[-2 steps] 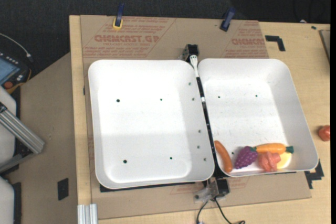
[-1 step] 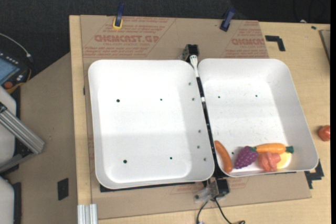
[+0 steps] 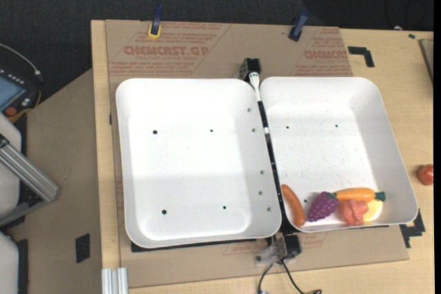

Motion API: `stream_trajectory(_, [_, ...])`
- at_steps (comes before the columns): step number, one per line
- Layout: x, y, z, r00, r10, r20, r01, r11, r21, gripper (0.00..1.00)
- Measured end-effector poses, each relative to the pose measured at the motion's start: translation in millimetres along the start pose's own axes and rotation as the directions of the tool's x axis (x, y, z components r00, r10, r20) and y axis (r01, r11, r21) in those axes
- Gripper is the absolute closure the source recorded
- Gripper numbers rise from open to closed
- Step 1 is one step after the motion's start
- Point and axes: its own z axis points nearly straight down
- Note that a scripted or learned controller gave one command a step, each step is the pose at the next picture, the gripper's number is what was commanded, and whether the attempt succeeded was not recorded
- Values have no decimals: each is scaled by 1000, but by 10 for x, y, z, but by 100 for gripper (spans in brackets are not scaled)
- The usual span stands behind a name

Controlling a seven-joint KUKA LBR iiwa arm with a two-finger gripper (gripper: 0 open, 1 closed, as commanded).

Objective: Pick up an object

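The right bin (image 3: 331,107) holds toy food along its near edge. An orange sausage-shaped piece (image 3: 293,205) lies by the divider, beside it a purple bunch of grapes (image 3: 322,206). An orange carrot with a green tip (image 3: 359,195) lies across a red piece (image 3: 351,212) and a pale yellow piece (image 3: 372,211). All are bunched close together, touching or nearly so.
The left bin (image 3: 186,155) sits beside the right one on a brown cardboard sheet (image 3: 207,45). A small red-orange object (image 3: 426,175) lies on the bench right of the right bin. Blue clamps (image 3: 298,25) hold the sheet at the back.
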Motion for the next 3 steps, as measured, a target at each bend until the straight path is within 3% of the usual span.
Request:
stream_trajectory(1, [51,-536,-202,1000,4,-3,-4,1000,2,100])
stream_trajectory(2, [-1,-294,139,1000,2,-4,-2,1000,8,100])
stream_trajectory(3, [0,-542,48,1000,3,-4,-3,1000,5,100])
